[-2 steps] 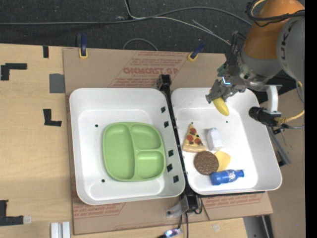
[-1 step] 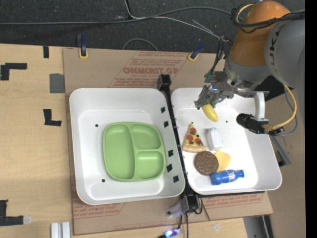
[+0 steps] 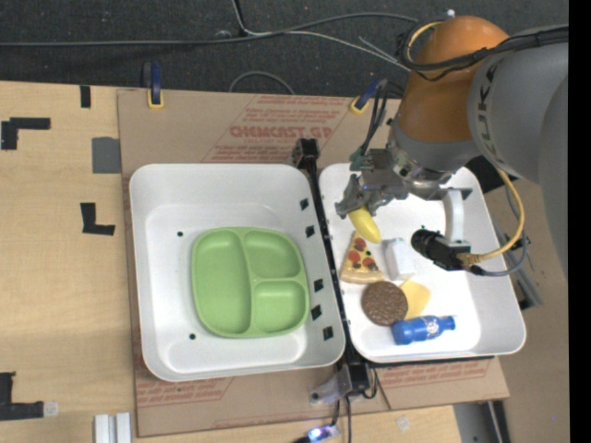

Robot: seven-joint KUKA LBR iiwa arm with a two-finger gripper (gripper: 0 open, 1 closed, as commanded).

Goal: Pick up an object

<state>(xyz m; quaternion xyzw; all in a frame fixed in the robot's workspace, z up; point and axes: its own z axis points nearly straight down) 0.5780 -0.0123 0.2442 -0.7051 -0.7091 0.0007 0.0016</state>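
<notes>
Banana-yellow toy [image 3: 364, 223], the piece nearest the arm's tool, lies in the right bin [image 3: 499, 335] at its upper-left part, close to the divider [image 3: 319, 238] between the two bins. Everything else is placed relative to that yellow piece.

Far to its left, the left bin [image 3: 148, 247] carries a green sectioned plate [image 3: 249, 280]. Above and to the left of the yellow piece, red lettering runs across the cardboard sheet [image 3: 268, 123] under the bins; it is printed mirrored or upside down from this angle and cannot be read with confidence.

Just below the yellow piece sits a toy pizza slice [image 3: 359, 260], with a brown round cookie [image 3: 382, 303] below that. Lower and to the right are a white block [image 3: 398, 257], a yellow wedge [image 3: 416, 295] and a small blue bottle [image 3: 422, 328]; any label on it is too small to make out.

The gripper [image 3: 362, 197] hangs directly over the yellow piece's upper end, seemingly touching or a hair above it. Whether its jaws are spread or pressed together cannot be told; the grey wrist hides them. The toy's long axis runs from upper left to lower right, so it trails away from the tool toward the pizza slice. Judging from this, a grasp depends on closing across the narrow width, not along that axis. Nothing visibly sits between the fingers, so no hold can be claimed.
</notes>
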